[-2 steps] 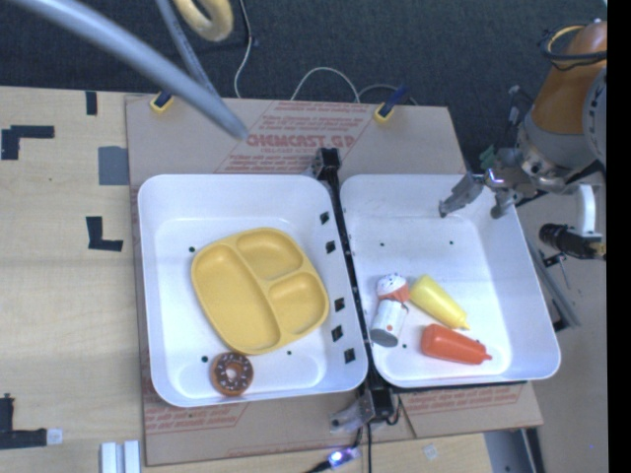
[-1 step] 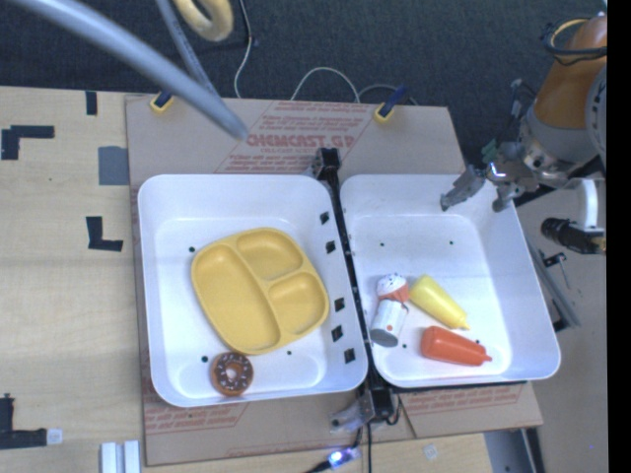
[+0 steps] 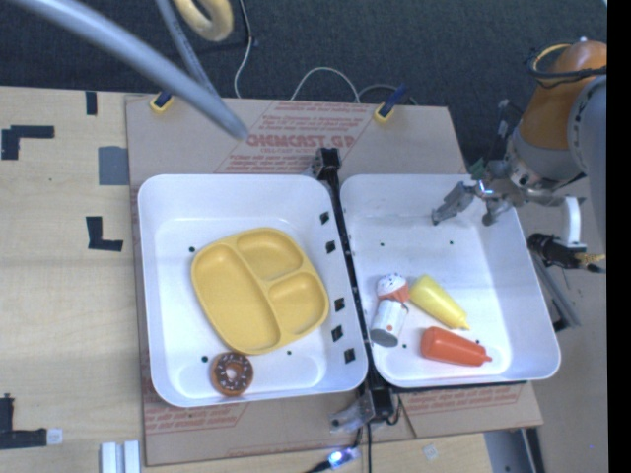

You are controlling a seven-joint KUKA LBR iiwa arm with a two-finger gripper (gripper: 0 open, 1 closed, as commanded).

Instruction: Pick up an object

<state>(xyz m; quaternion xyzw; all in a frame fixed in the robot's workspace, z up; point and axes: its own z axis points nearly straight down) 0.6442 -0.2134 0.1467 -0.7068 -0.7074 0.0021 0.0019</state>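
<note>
Right bin (image 3: 414,200) far half bare, gripper (image 3: 463,205) open above it

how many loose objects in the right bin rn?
3, all in the near half of the right white bin: a white-and-red bottle by the divider, a yellow squeeze bottle beside it, an orange carrot-shaped toy nearest the front rim. None looks hidden.

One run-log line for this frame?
gripper: open, nothing held, far right bin | yellow bottle, orange carrot, white bottle: lying untouched
</note>
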